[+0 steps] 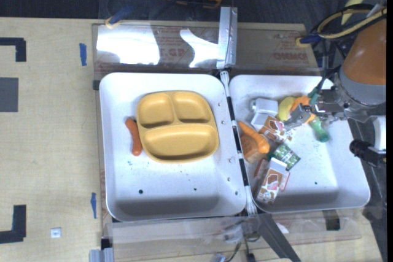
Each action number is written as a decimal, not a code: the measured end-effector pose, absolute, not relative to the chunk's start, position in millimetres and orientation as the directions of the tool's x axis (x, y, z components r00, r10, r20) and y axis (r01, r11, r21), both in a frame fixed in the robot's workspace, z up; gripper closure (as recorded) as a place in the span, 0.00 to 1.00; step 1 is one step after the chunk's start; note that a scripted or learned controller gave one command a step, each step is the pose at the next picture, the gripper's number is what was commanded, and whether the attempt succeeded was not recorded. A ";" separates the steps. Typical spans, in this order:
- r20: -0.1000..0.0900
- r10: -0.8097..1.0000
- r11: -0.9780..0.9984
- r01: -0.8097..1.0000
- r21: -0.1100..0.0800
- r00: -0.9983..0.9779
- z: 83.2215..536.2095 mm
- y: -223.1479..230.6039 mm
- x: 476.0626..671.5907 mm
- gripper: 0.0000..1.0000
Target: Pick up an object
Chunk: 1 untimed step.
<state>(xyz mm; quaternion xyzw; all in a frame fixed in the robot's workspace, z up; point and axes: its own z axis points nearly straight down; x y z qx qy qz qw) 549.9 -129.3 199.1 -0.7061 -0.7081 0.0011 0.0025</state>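
The right bin (334, 184) holds a heap of small things: a yellow round fruit (286, 107), a grey-white box (263, 106), a patterned carton (274, 128), an orange lump (253, 139), a green-and-white packet (284, 156) and a brown-and-white carton (272, 180). My gripper (306, 112) reaches in from the right and hangs low over the heap's far right side, just beside the yellow fruit. A small green object (320, 130) lies right under the wrist. The gripper's tips are lost against the clutter.
A yellow divided plate (177, 126) sits in the left bin (116, 156), with an orange sausage-shaped piece (134, 135) along its left side. A ridge (233, 132) separates the two bins. Cables and a clear sheet (159, 43) lie behind the bins.
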 end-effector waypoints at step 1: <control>0.002 0.992 -0.124 0.992 -0.003 0.124 137.5 -212.4 589.9 0.00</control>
